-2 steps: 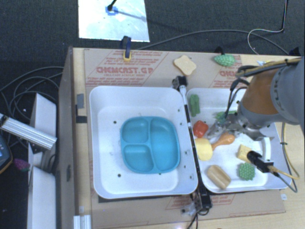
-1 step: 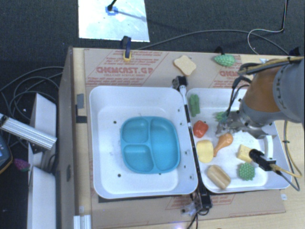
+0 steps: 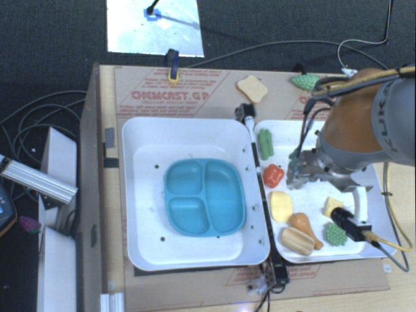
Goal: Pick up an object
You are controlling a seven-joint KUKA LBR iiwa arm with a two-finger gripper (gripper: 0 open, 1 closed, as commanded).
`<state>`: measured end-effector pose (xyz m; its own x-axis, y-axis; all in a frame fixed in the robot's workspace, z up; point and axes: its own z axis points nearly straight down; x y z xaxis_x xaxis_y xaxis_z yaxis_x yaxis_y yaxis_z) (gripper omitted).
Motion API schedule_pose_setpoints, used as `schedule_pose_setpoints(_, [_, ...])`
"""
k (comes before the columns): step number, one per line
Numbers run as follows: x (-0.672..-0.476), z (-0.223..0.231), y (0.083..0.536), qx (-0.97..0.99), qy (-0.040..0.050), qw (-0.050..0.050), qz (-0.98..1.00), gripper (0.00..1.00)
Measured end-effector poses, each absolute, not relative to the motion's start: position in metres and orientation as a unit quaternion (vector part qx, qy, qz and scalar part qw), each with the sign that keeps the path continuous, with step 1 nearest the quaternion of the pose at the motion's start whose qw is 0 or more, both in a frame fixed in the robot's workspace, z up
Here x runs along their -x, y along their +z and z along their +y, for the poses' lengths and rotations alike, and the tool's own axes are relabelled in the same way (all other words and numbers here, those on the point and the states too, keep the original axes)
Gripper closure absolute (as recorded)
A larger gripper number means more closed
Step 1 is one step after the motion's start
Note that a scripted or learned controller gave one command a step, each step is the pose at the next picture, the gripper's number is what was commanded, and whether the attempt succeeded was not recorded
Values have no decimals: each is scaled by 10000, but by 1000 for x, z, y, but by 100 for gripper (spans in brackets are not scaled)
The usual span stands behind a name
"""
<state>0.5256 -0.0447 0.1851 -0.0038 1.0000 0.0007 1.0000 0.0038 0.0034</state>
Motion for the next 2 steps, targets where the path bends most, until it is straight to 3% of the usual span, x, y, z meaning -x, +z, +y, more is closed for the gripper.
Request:
schedule_pose_setpoints(1, [-525,-45,185,-7061,8,6,7081,0])
schedule_pose_setpoints(2, [-584,-89,98,-7060,6,7,7082,0])
